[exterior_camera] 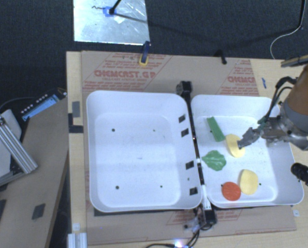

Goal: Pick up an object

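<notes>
In the right bin [285,190] lie several small objects. A green stick [214,128] rests near the bin's middle. A yellow round piece [234,145] lies just right of it, and my gripper [245,139] is down at that piece's upper right edge, touching or nearly touching it. A green leafy piece [214,160] sits below the stick. A red round piece [231,191] and a second yellow piece [249,182] lie side by side near the front wall. The arm's grey wrist [282,128] reaches in from the right.
The left bin [99,138] stands beside the right one, with a black divider strip [192,143] and clips between them. Both bins rest on a cardboard sheet [123,71]. A foil-like square [110,12] lies beyond the bench.
</notes>
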Controlling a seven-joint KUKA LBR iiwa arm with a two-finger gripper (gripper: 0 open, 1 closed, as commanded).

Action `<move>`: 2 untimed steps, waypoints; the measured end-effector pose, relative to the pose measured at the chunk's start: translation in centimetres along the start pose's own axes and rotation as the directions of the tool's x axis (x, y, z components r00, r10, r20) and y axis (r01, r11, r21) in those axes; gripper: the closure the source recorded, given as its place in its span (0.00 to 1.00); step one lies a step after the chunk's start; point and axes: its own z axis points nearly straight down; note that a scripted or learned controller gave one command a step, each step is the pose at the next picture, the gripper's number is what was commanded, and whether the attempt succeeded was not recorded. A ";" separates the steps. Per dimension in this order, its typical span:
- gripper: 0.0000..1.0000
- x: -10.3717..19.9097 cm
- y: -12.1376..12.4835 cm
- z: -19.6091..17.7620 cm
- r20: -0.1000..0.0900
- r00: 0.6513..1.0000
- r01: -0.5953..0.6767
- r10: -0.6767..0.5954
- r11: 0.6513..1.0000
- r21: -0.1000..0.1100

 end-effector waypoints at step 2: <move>1.00 5.0 15.4 8.5 0.001 1.000 0.002 -0.002 1.000 -0.004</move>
